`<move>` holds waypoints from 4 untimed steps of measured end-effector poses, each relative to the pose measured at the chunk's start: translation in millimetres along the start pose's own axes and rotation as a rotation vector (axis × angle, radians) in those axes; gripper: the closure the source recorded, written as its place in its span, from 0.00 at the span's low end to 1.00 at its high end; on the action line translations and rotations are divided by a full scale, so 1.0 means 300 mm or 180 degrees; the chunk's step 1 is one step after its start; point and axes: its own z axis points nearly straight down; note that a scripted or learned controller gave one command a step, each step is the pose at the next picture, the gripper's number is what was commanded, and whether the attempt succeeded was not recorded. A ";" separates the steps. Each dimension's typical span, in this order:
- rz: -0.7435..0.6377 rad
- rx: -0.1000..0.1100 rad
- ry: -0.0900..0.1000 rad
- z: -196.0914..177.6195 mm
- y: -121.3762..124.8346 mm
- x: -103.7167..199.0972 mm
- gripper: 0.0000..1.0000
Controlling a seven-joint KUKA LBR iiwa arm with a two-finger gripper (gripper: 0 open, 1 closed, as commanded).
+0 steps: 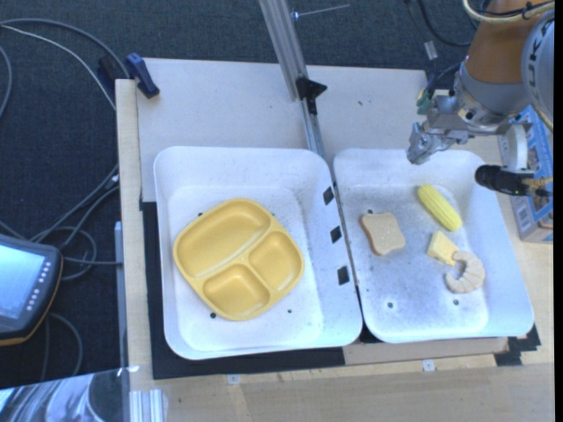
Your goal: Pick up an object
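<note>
four toy food pieces lie in the right bin (493, 315), all apart from the gripper. a yellow corn cob (438, 207) lies slanted near the bin's far right part. a tan slice of bread (383, 233) lies to its left, nearer the bin's middle. a small yellow wedge of cheese (442, 248) sits below the corn, and just beside it, touching or nearly so, lies a pale curled shrimp-like piece (464, 273).

the gripper (422, 146) hangs over the far edge of the right bin, above and left of the corn cob, with nothing between its fingers; whether they stand wide or narrow cannot be told from this angle. the grey arm with its orange band (515, 7) reaches in from the upper right.

the left bin (176, 170) holds a yellow divided tray (238, 258) with three compartments, lying tilted near the bin's middle. a metal pole (283, 33) rises between the bins at the far side. cables (53, 77) run over the dark floor at left.
</note>
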 end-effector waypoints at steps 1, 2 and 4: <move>0.0002 0.0003 0.0001 -0.161 0.007 0.001 1.00; -0.0009 0.0036 0.0012 -0.117 -0.007 0.165 1.00; -0.0009 0.0040 0.0009 -0.105 -0.009 0.498 1.00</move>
